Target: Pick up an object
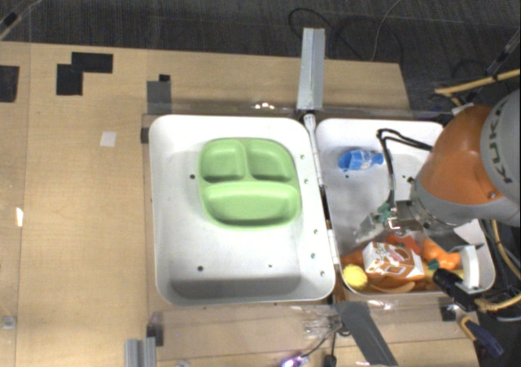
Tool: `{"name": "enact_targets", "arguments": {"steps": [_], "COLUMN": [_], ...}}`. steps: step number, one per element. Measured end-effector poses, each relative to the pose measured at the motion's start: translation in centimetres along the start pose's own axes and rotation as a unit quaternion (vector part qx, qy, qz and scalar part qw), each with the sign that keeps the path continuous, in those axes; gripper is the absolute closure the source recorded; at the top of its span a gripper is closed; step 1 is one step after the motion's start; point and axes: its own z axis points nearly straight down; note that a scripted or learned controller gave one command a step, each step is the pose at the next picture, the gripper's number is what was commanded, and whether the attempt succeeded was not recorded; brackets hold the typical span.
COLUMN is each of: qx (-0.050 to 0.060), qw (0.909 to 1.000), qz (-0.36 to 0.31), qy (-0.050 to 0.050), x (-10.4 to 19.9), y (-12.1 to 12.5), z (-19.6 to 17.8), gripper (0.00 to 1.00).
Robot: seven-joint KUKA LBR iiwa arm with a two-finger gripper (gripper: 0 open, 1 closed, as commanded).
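- Hovering low over the right bin [358, 133], gripper [383, 223] just above the heap of objects [395, 264] at the near wall; whether clenched or released cannot be told, wrist and cables masking the tips.
- Sitting right below: an orange-and-white snack pouch [389, 259], a yellow ball [354, 277] touching its left edge, an orange toy [440, 257] to the right. Lying well apart at the far end: a blue object [356, 160].
- Likely trouble first: crowding. Dropping straight down risks pinching two items at once, or wedging a tip between pouch and ball and closing on nothing.
- Slippery, crinkly pouch by the look of it; probably sliding out or folding under a shallow pinch.
- Round ball likely rolling away at any sideways nudge, toward the bin corner.
- Pile pressed against the near wall, so little room for a tip on that side; possibly striking the rim.
- Resting untouched in the left bin [167, 194]: a green divided plate [248, 181], no concern here.
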Motion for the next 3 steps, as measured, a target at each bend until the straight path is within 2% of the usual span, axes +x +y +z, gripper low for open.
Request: {"name": "enact_targets", "arguments": {"steps": [1,2,3], "qx": [-0.007,-0.003,-0.006], "qw": [0.9997,0.9997,0.9978], "qz": [-0.024,0.025,-0.067], "qy": [-0.001,-0.001,-0.002], "x": [-1.9,0.2,-3.3], "y": [6.3,10.2,17.7], "z": [4.1,-5.4,2.4], "gripper": [0.0,0.0,0.0]}}
